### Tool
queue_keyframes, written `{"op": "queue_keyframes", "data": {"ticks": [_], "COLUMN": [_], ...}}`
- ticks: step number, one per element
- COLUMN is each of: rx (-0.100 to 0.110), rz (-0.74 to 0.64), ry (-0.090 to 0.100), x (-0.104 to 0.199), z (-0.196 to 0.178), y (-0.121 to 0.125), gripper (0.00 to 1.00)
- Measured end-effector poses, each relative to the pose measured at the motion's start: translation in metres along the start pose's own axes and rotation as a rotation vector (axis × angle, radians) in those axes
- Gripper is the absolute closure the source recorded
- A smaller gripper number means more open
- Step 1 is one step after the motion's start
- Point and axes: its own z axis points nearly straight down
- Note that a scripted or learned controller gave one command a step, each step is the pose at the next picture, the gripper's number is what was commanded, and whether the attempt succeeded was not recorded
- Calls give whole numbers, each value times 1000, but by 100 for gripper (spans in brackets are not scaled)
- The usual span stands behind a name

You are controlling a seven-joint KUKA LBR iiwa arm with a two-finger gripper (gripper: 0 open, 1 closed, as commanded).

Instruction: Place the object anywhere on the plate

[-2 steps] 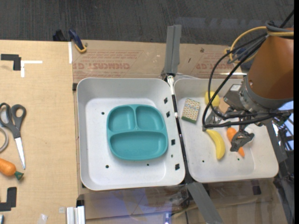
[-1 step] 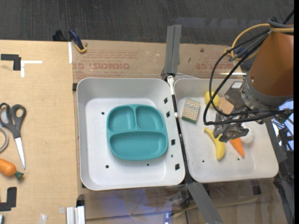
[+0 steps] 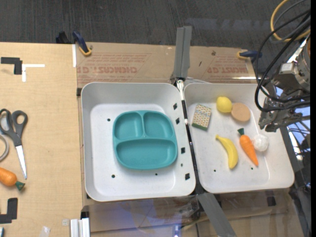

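The teal plate [image 3: 144,139] sits in the left bin [image 3: 94,147], its three compartments bare. All the candidates lie in the right bin [image 3: 276,179]: a small patterned box [image 3: 201,116] near the divider, a lemon [image 3: 224,104] touching a tan round piece [image 3: 240,112] toward the upper part of the bin, a banana [image 3: 228,151] lower down, and a carrot [image 3: 248,148] lying just beside a white lump [image 3: 260,143].

The gripper [image 3: 274,121] hangs at the right edge of the frame, over the right rim of that bin, with cables looped above it. From where I stand it is a dark tangle, and I cannot tell how it is set; I see nothing in it. So the pick has not happened, as far as I can judge.

The risks lie in the crowding. The carrot and the white lump are so close that a descent on one may nudge or trap the other. The lemon and the tan piece touch, and round things roll off a grip. The banana's curve could make it twist. Then the carry crosses the raised divider between the bins; a loose hold would drop the thing short of the plate.
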Motion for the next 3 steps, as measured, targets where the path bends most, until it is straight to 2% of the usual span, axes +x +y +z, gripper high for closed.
{"op": "queue_keyframes", "data": {"ticks": [1, 2, 3], "rx": [-3, -3, 0], "rz": [-201, -213, -237], "ry": [0, 1, -1], "x": [-56, -68, -57], "z": [50, 193, 31], "y": [-30, -59, -41], "gripper": [100, 100, 100]}}
